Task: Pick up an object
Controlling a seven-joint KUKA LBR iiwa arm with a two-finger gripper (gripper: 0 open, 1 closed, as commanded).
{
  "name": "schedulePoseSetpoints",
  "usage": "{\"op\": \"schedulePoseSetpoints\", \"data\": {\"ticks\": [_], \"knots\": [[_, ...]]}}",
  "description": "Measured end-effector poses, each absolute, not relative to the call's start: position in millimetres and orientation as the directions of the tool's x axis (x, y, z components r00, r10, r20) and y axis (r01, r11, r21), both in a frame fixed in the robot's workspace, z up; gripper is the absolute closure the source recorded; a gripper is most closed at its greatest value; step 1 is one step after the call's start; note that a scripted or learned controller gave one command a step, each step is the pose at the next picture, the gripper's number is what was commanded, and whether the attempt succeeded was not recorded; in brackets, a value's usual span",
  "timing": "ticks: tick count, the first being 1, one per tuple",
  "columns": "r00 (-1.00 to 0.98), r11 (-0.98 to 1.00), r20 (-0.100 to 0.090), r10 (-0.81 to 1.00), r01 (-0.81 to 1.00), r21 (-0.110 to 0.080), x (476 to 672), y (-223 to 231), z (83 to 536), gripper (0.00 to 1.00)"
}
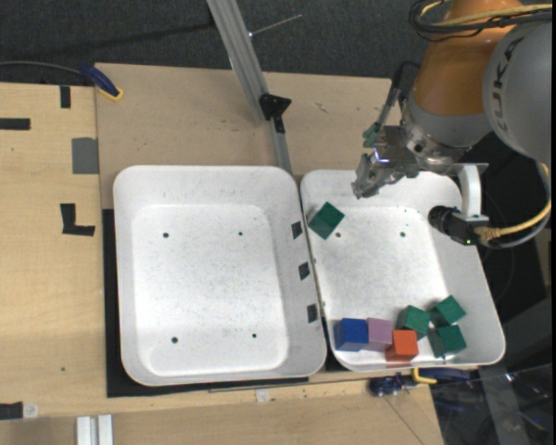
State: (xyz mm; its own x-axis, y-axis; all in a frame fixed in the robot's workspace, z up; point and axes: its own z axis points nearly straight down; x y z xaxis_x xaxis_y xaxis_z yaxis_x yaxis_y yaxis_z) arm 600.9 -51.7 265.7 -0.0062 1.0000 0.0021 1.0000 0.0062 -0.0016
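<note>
In the camera view, the gripper (369, 185) hung over the far edge of the right bin (380, 258), at the end of the grey arm with its orange band (454, 63), which reached in from the right. Whether the gripper was released or clenched could not be told at this angle, and nothing showed between its tips.

Just below and to the left of the gripper, a green block (326, 220) lay tilted on the floor of that bin, close to the bin's left wall and apart from the gripper. It was the nearest object to the gripper.

Well below the gripper, along the near wall of the same bin, the other objects sat in a cluster. A blue cube (352, 333) was leftmost, with a pale purple cube (380, 331) touching its right side. An orange cube (404, 344) sat just right of the purple one, and a green cube (414, 320) stood just behind the orange one. Further right, two more green cubes were packed into the corner, one toward the far side (449, 310) and one nearer (448, 340).

Far to the left of the gripper lay the left bin (204, 276), side by side with the right one on the tan surface (37, 248). A grey metal bar (246, 54) slanted down across the surface, up and to the left of the gripper.
</note>
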Motion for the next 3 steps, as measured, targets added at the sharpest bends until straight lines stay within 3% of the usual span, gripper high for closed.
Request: {"op": "schedulePoseSetpoints", "data": {"ticks": [2,3], "knots": [[-0.006,0.006,0.001,1.0,1.0,-0.005,542.4,45,238,1.0],[-0.006,0.006,0.001,1.0,1.0,-0.005,522.6,94,225,1.0]]}}
